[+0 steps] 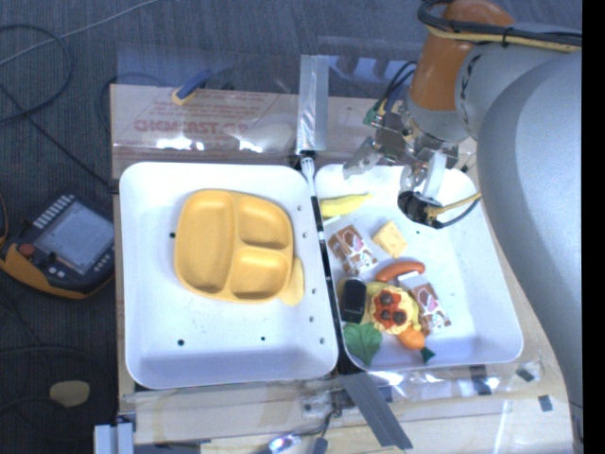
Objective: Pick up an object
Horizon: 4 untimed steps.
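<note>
Tool (408,166) sits over the far end of the right shallow white plastic bin (492,282), below the orange band of the grey arm (444,64). Whether it is spread or pressed together I cannot tell; cables and brackets clutter the view there. Nothing visible between its tips.

Candidate objects all lie in the right bin: a pale yellow banana-shaped toy (343,203) near the far left corner, a small yellow wedge of toy cheese (389,239), a brown-and-white printed packet (350,247), a red toy sausage (401,270), a black rounded block (354,298), a round toy pizza with dark toppings (392,308), a second printed packet (430,307), a green leaf-shaped piece (363,341).

Risks, as judged:
- Pieces near the front are touching or overlapping. A descent there could pinch two at once or nudge one aside and close on nothing.
- Banana lies just beside the dividing wall; a tip could strike the rim.
- Packets look flat and slick; likely to slip out.
- Loose black cable loop (430,206) hangs near the tool and could snag.

Left white bin (142,329) holds a yellow moulded three-compartment tray (234,244).

Surroundings: tabletop (128,102) with a cardboard-coloured sheet, printed red, behind the bins. Dark grey carpet around; orange-and-grey handheld pendant with a screen (61,244) on the floor at left; thin cables trailing.
</note>
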Available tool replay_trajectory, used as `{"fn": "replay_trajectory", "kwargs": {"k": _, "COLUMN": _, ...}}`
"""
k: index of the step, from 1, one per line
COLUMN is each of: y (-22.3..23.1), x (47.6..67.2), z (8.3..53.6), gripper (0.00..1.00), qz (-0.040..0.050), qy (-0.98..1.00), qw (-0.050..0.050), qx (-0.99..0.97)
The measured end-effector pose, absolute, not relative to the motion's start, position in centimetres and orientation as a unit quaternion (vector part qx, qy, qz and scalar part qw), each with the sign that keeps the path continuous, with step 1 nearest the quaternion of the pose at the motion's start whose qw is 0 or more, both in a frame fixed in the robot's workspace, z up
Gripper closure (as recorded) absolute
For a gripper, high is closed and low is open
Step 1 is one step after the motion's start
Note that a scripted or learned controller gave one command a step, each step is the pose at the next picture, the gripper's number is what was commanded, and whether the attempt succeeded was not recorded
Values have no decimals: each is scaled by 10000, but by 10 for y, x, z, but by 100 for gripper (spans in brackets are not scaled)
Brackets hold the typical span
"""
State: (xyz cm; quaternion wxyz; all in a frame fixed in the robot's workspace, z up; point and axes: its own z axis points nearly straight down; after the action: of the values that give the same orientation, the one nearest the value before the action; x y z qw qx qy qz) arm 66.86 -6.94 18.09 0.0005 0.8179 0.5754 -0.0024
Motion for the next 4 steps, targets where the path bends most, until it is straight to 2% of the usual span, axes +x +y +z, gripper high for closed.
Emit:
{"fn": "replay_trajectory", "kwargs": {"k": 1, "y": -109, "x": 628, "z": 90, "gripper": 0, "qz": 5, "qy": 6484, "qw": 15, "qx": 7613}}
{"fn": "replay_trajectory", "kwargs": {"k": 2, "y": -110, "x": 574, "z": 89, "gripper": 0, "qz": 41, "qy": 6485, "qw": 62, "qx": 7612}}
{"fn": "replay_trajectory", "kwargs": {"k": 3, "y": -145, "x": 544, "z": 90, "gripper": 0, "qz": 45, "qy": 7276, "qw": 74, "qx": 6859}}
{"fn": "replay_trajectory", "kwargs": {"k": 4, "y": -145, "x": 545, "z": 97, "gripper": 100, "qz": 56, "qy": 7264, "qw": 74, "qx": 6872}}
